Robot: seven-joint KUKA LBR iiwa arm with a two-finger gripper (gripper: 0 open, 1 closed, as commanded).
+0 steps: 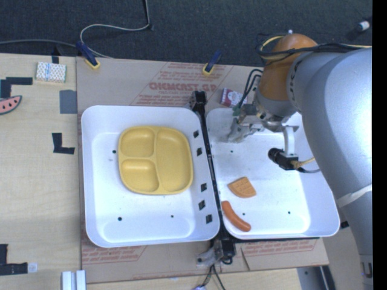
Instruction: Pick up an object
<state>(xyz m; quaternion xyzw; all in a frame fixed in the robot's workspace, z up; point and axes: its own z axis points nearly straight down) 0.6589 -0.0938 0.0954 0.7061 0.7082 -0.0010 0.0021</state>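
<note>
My own arm (338, 125) blocks much of the right side of the view, and its bulk covers the right bin's far corner. My fingers (237, 130) hang low over the upper left part of the right bin (302, 219), but they are small and blurred against the white, so I cannot tell whether they are spread or pressed together; nothing shows between them. A small packet (228, 96) on the counter behind the bin is half hidden by my wrist cabling, and its print cannot be read.

The left bin (97, 180) holds a yellow divided plate (155, 159), lying flat near its middle. Black clips run down the seam where the two bins meet. The bins sit on a brown cardboard sheet (121, 86) with red lettering, pinned at its far edge by two blue and yellow clamps. On the bare counter (30, 180) to the left lie a small patterned sponge (51, 72), a slice of toy watermelon (8, 104) cut off by the edge, and strips of black tape.

In the right bin, a toast-coloured wedge (242, 188) lies toward the near side, well apart from my fingers and nearer the camera. An orange sausage (235, 216) lies just beyond it, close to the bin's near left corner, farther still from my fingers.
</note>
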